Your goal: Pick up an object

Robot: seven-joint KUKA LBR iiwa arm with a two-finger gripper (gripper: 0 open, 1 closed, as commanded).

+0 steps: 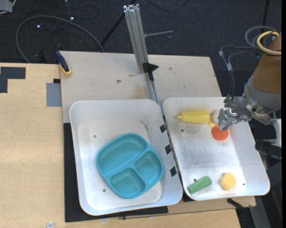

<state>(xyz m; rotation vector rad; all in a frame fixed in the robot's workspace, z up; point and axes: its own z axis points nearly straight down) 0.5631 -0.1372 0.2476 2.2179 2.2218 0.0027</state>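
The right bin (256, 175) holds several small objects. A long yellow piece (194, 117) lies near its back wall, and a round red object (220, 135) sits just right of it. At the front lie a green cylinder (199, 185) and a small yellow-orange lump (228, 180). My gripper (224, 121) reaches in from the right and hangs at the yellow piece's right end, directly over the red object's top edge. The gripper's body hides whether it touches either one.
The left bin (81, 127) holds a blue divided plate (129, 165). An upright aluminium post (136, 37) rises behind the gap between the bins. The arm's orange-banded wrist (268, 65) stands over the right bin's right edge.
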